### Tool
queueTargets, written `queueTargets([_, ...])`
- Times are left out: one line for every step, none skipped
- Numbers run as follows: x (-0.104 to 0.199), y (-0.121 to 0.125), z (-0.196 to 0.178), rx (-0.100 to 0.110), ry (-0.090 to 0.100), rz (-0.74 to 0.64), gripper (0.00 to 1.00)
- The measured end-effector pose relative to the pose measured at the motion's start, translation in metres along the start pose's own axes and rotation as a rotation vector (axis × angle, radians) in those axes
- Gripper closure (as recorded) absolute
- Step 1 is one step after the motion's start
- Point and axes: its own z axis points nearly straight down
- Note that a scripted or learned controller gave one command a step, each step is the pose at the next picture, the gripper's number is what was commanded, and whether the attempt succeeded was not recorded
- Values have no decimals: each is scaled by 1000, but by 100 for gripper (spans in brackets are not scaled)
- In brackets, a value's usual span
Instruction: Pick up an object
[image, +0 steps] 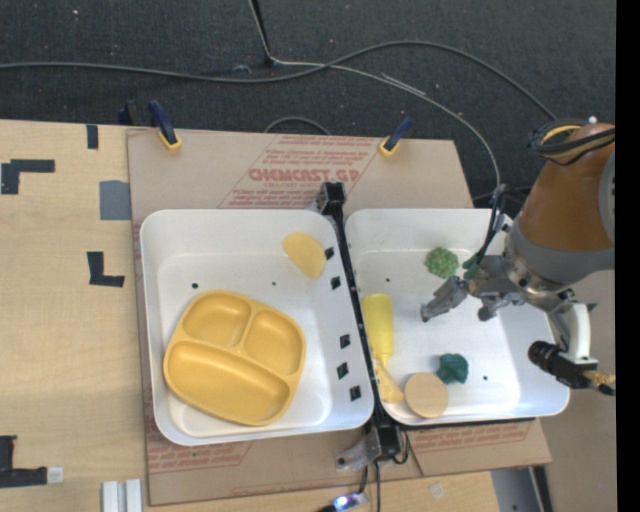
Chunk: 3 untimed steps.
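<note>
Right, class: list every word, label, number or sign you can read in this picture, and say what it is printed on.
"CHEMCAST GP": red print, seen upside down, on the brown board under the bins; only roughly legible.
The smaller red lines around it: too blurred to read.
More red print on the board's front edge: too small to read.

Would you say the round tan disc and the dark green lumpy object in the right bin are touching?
Apart. The camera view shows a strip of white bin floor between the round tan disc and the dark green lumpy object above and right of it.
</note>
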Motion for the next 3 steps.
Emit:
queueTargets([0, 2, -5, -10, -2, -3, 0])
queueTargets([7, -6, 56, -4, 0, -2, 0])
queueTargets([-1, -2, 119, -8, -6, 1, 0])
